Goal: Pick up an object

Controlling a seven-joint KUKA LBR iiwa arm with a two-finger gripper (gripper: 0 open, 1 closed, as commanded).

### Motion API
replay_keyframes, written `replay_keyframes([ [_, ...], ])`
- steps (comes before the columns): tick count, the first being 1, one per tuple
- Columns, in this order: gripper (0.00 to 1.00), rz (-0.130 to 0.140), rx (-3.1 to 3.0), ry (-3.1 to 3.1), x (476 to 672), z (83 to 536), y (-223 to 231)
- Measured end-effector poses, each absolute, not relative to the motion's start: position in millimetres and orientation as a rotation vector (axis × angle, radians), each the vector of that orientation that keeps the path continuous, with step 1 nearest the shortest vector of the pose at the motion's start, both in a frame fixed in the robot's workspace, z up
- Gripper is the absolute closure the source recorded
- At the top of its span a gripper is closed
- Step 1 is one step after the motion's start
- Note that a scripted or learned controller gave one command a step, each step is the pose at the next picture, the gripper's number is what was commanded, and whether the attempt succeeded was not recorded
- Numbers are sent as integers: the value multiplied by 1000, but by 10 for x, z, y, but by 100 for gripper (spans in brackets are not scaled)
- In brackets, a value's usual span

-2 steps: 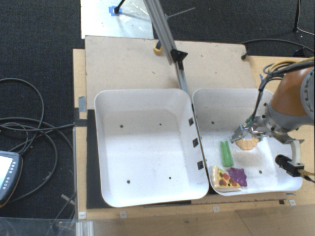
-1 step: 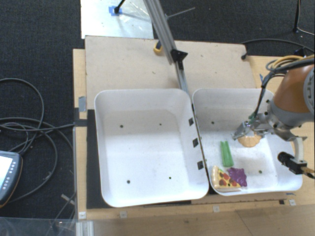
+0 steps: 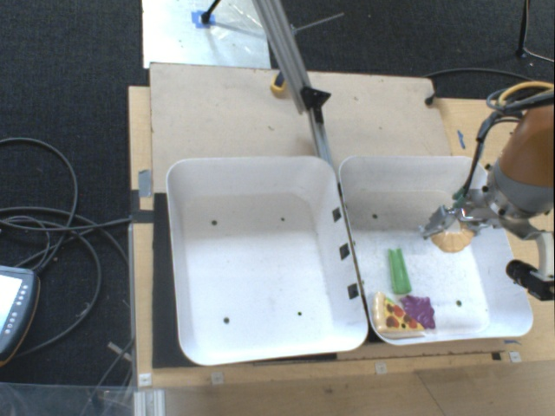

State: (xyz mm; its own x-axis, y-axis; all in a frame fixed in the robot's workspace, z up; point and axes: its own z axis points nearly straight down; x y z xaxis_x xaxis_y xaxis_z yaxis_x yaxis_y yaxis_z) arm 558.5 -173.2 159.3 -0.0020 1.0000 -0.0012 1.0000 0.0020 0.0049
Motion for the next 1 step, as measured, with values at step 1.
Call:
replay_keyframes([
  [1,100,5,2212,2222,5677,2072,-1773],
])
